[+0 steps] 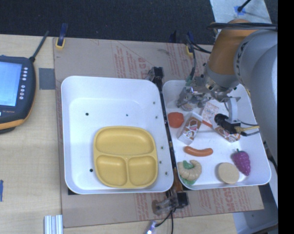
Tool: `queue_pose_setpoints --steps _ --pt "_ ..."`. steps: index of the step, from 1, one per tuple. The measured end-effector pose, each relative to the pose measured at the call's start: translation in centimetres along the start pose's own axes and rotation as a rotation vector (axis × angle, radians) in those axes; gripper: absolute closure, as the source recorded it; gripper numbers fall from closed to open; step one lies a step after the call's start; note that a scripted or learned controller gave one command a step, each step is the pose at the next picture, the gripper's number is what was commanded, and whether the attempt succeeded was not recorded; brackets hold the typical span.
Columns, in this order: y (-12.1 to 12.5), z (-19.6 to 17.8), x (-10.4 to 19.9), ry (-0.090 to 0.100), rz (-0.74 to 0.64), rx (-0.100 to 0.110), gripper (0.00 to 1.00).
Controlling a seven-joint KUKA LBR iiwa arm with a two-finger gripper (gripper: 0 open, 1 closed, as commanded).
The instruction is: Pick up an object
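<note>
Gripper (193,97) sits low in the far part of the right bin (262,180), under the big grey arm (256,62) w/ the orange band. It's a dark metal clump, and I can't tell how it's set or if it has grabbed anything. Nothing looks lifted up, so by my guess the pick isn't done yet.

Toys lie in that same bin. Red tomato (175,119) is just below the gripper, near the bin's left wall. Small carton (190,129) lies tipped beside it, on the right. Another packet (210,110) is near the gripper too, partly under the arm. Sausage (198,151) is in the middle. Purple grapes (241,161), a round tan cookie (228,172) and a curly yellow-green toy (189,170) are at the near end, well apart from the gripper.

Left bin (73,96) has a yellow tray (126,156) w/ three parts. Black tablet (10,91) rests on the bench off to the left.

So what's left? Pretty much all of it, I think: close on one toy, then lift it up clear of the bin. Tomato or carton looks like the nearest pick. Things are packed close up there, so a grab could bump a neighbor.
</note>
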State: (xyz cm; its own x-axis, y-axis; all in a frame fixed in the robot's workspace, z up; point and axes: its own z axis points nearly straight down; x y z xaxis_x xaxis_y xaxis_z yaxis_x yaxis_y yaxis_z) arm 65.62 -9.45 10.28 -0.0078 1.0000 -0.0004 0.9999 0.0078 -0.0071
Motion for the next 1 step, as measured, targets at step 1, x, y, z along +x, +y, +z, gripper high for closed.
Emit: queue_pose_setpoints --steps 1 --pt "-7.70 -8.91 5.33 0.000 0.001 -0.003 1.00"
